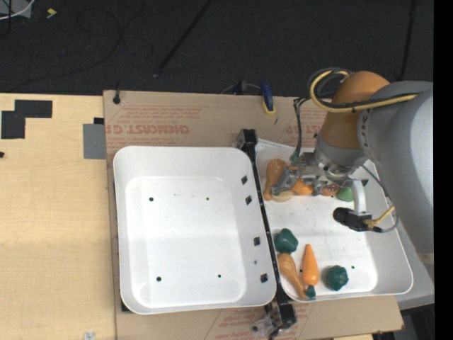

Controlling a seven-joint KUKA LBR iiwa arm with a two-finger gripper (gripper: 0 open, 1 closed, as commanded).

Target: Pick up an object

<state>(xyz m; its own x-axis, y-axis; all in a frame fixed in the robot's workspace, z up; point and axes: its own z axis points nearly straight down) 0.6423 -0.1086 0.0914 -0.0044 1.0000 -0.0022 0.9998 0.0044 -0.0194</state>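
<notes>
Gripper [306, 183] low at far edge of right bin [396, 278], among orange pieces [276, 172]; whether its jaws grip anything cannot be told; carrot [309, 263], green pieces [286, 241] crowd near-left corner; left bin [134, 190] offers open floor.

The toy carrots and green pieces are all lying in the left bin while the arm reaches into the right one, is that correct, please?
Not quite. The camera view shows the toy carrots and green pieces lying in the right bin, not the left bin. The arm does reach into the right bin, with its gripper low near the far end.
</notes>
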